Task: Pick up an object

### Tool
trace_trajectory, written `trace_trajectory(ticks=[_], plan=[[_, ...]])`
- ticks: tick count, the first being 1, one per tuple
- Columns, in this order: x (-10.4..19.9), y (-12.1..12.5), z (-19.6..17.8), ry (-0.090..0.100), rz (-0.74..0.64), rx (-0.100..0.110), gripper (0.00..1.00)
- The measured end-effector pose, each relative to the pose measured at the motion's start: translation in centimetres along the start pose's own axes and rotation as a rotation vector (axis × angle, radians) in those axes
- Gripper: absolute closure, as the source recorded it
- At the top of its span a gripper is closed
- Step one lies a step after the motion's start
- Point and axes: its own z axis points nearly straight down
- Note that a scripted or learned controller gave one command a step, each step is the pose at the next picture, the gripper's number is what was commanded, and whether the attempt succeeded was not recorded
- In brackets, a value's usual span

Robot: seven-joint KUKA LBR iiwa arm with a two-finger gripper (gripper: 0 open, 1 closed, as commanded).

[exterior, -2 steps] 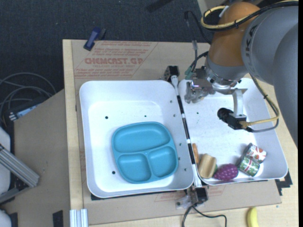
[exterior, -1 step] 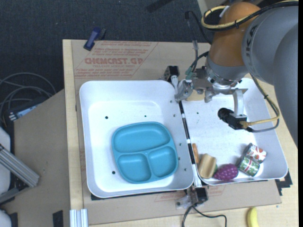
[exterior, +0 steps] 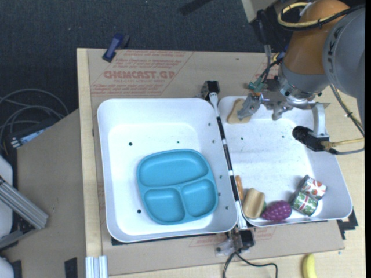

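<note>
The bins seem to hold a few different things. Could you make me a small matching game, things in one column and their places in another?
Things:
1. blue divided plate
2. purple grapes
3. tan block
4. yellow banana

Places:
A. far corner of the right bin, by the pincer
B. outside the bins, at the bench's near edge
C. middle of the left bin
D. near edge of the right bin

Pairs: 1-C, 2-D, 3-A, 4-B

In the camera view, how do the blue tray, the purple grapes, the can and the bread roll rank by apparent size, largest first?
1. Blue tray, by far the largest.
2. Can, bread roll and purple grapes look about alike in size, so I would not rank them.
</note>
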Motion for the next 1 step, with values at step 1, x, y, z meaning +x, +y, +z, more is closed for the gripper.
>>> trace_trajectory(ticks=[1], plan=[[-5.94,-1.59,5.95,0.002,0.000,0.005,0.00]])
